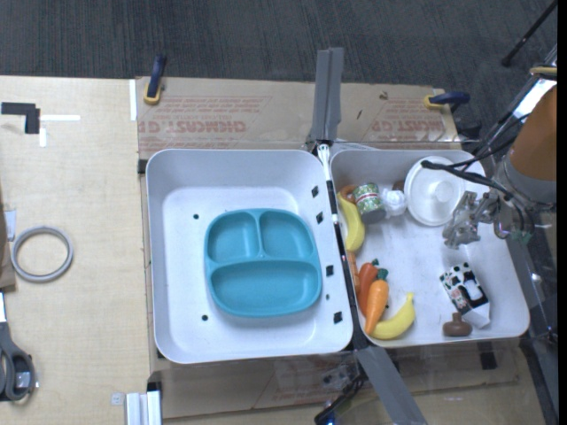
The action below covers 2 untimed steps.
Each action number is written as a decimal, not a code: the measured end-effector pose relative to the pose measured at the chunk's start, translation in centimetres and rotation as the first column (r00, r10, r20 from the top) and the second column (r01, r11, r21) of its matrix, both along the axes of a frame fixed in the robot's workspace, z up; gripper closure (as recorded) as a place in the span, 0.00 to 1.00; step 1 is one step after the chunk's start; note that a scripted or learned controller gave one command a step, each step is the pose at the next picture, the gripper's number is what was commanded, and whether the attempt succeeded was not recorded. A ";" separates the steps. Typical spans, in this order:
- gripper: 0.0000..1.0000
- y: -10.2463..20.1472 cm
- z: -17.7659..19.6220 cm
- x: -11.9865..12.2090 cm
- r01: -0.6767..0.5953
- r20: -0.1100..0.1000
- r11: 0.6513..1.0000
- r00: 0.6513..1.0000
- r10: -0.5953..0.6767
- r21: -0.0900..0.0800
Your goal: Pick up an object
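A: Where is the end effector (462,222)?

B: Over the right bin (509,277), near its right wall and toward the far end. The grey arm (539,149) with its orange band comes in from the right edge of the counter (71,149).

A: Is it gripping anything?

B: Nothing sits between its fingers that I can see. Whether they stand wide or narrow, I cannot tell; the metal parts blur together.

A: What lies closest to it?

B: A white bowl (434,193) just beside it, in the far part of the right bin. A small can with a green label (370,199) lies next to the bowl, toward the wall between the bins. Nearer the front, close below the end effector, is a black and white toy (464,289), and a small brown thing (457,328) sits by the front right corner.

A: And the rest of that bin?

B: A banana (353,223) lies along the left wall. A carrot (376,297) rests near the front left corner, with another orange piece (364,277) touching it, and a second banana (396,320) curves along the front edge.

A: The left bin (168,264)?

B: It holds a blue divided plate (263,262) in its middle.

A: Anything outside the bins?

B: A roll of grey tape (41,252) lies near the counter's left edge, with scissors (15,370) at the front left corner.
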State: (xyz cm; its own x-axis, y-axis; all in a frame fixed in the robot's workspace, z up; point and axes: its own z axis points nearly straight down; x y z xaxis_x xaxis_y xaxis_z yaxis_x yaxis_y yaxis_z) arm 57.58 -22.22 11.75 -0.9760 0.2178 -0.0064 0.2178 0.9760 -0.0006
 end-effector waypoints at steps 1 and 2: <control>1.00 3.4 -2.6 -7.1 0.102 -0.005 0.995 0.995 -0.102 0.003; 1.00 10.2 -2.5 -2.5 0.215 -0.003 0.977 0.977 -0.215 0.003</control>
